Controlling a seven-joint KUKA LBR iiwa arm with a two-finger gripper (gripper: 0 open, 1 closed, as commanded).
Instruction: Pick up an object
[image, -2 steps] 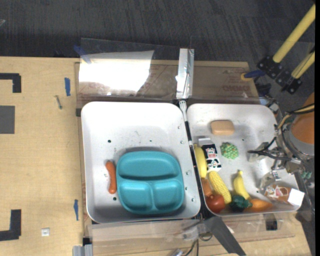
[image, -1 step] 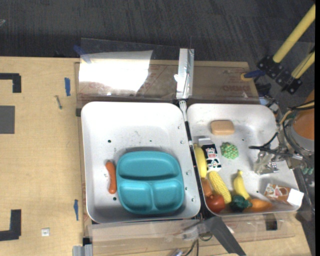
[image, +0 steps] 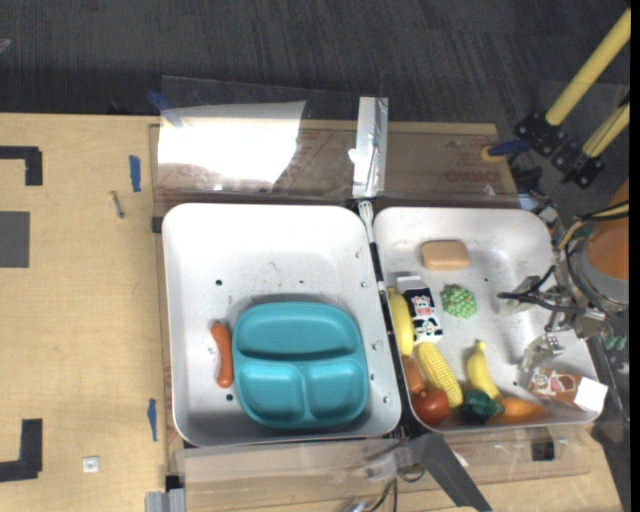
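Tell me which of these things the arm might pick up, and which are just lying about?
Might be picked, all in the right bin: bread, grapes, corn, banana, tomato, carton. The gripper hangs over that bin's right side.

Just lying about: teal tray and sausage in the left bin, tape marks on the bench.

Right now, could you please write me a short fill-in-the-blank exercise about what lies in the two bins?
1. The teal divided tray lies in the ____ bin.
2. The orange sausage lies just ____ of the teal tray.
3. The corn cob lies in the ____ bin.
4. The colour of the bread roll is ____.

Missing words: left; left; right; tan
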